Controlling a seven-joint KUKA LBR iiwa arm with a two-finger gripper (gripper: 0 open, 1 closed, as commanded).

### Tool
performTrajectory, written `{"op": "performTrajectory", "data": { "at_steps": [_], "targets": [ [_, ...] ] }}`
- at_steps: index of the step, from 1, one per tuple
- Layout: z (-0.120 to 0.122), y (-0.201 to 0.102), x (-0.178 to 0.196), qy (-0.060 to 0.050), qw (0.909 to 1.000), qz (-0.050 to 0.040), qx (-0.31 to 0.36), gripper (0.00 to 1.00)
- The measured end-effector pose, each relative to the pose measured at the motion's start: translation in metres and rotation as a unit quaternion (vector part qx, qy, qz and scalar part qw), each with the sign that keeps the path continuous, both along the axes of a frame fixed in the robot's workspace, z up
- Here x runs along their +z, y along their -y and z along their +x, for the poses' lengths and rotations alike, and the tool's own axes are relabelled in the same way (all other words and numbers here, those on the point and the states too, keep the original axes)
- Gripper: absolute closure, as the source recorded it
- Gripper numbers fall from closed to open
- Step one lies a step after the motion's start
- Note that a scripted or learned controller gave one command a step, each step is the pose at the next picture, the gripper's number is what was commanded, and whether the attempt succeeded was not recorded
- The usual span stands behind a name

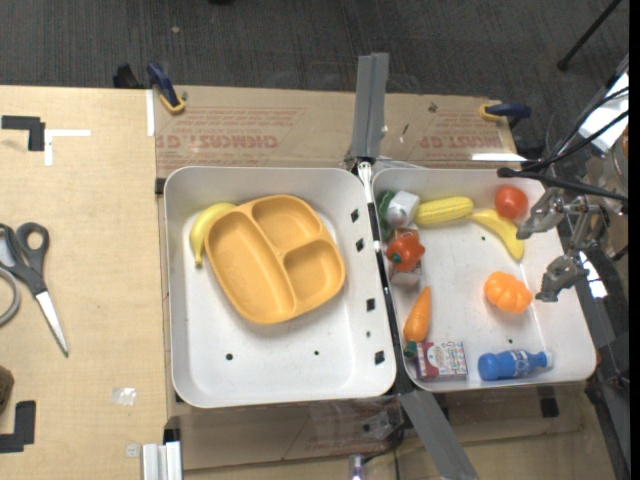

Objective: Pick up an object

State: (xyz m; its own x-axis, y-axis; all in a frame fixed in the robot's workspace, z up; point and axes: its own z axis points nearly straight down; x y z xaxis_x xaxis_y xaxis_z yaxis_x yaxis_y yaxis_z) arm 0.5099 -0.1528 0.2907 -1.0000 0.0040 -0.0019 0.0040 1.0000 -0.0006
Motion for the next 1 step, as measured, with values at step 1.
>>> {"op": "performTrajectory", "data": {
  "at_steps": [1],
  "targets": [
    [0.0544,0.0444,-0.1229,0.0,0.9996,0.0001,-0.03,0.0]
  ]
}}
